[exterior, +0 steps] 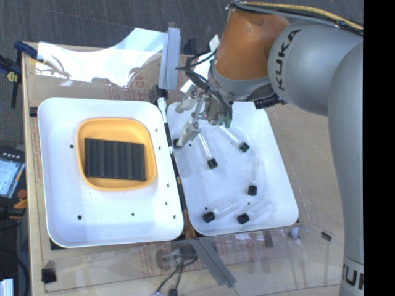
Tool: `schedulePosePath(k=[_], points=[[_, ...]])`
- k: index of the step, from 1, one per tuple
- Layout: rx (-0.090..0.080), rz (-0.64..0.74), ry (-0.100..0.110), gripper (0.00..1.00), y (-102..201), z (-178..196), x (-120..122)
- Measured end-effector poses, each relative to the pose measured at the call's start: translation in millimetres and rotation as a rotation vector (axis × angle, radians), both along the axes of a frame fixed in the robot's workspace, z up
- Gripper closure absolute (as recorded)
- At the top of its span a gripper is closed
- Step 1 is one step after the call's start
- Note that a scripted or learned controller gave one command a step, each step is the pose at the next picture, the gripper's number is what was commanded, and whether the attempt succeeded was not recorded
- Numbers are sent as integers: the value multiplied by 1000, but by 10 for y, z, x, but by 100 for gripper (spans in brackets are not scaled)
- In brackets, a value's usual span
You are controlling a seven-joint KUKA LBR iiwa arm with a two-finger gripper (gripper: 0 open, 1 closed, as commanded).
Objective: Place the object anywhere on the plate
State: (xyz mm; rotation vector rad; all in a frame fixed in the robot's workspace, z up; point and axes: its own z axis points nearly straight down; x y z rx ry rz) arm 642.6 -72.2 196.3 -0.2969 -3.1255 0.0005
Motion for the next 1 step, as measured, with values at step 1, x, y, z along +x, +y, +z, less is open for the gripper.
schedulePosePath(k=[1], points=[[0,0,0,0,0,0,0]])
